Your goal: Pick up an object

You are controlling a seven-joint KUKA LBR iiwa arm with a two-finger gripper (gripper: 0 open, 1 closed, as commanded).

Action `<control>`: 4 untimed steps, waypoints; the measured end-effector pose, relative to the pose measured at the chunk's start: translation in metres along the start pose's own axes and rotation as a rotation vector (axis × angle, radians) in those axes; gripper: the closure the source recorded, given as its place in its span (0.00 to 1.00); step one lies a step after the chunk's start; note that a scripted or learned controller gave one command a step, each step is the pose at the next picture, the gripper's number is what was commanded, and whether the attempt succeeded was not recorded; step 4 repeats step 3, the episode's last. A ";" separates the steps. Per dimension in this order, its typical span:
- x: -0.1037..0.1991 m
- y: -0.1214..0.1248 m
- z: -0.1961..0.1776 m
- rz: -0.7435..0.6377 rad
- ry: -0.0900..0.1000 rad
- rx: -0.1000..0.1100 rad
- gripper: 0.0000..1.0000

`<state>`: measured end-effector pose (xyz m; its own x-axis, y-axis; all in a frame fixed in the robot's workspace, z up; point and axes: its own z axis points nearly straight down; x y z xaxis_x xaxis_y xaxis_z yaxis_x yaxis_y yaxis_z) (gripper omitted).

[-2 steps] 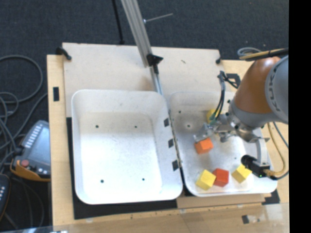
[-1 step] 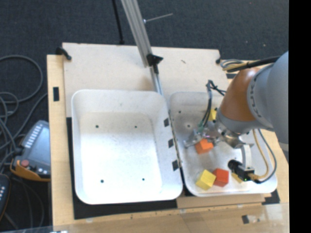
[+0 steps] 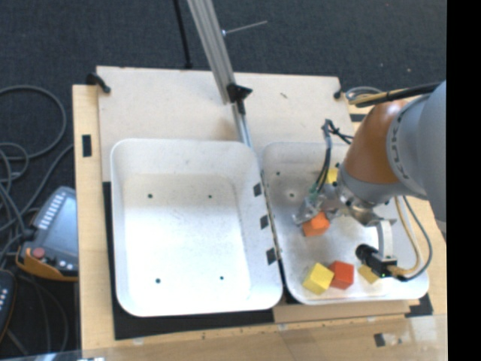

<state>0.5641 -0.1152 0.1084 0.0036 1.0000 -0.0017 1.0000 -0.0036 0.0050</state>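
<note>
Gripper [image 3: 312,215] sits low in the right bin [image 3: 282,164], touching the orange block [image 3: 316,225]; whether that block is actually pinched cannot be told (the wrist hides the contact). Judged light, rigid, smooth-faced; best gripped across two flat opposite sides. Yellow block [image 3: 318,277] and red block [image 3: 343,274] lie together nearer the front wall.

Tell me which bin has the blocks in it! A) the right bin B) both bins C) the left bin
A: the orange block, yellow block and red block all lie in the right bin, where the arm reaches in.
</note>
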 end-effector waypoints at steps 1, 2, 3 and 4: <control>0.019 0.020 0.011 -0.007 0.001 0.001 1.00; 0.049 0.023 -0.093 -0.009 0.001 -0.004 1.00; 0.127 -0.001 -0.088 -0.013 0.004 0.007 1.00; 0.127 -0.001 -0.088 -0.013 0.004 0.007 1.00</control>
